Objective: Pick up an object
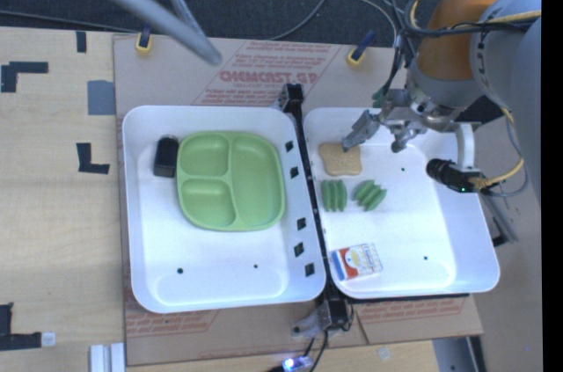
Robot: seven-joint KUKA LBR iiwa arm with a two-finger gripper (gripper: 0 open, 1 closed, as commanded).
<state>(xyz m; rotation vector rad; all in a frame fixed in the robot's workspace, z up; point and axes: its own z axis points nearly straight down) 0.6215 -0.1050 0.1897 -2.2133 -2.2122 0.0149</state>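
Observation:
My gripper (380, 138) hangs over the back of the right bin (440, 221), its two fingers spread open with nothing between them. The left fingertip (355, 141) sits just right of a tan slice of bread (339, 159) lying at the bin's back left. Two green pea pods lie in front of the bread, one (333, 194) upright and one (369, 195) slanted. A small white carton with a red and blue label (356, 260) rests near the bin's front edge.
The left bin (149, 256) holds a green divided plate (231, 180) and a small black block (165, 156) at its left side. A black divider clip strip (303, 186) runs between the bins. Cables trail behind the right bin.

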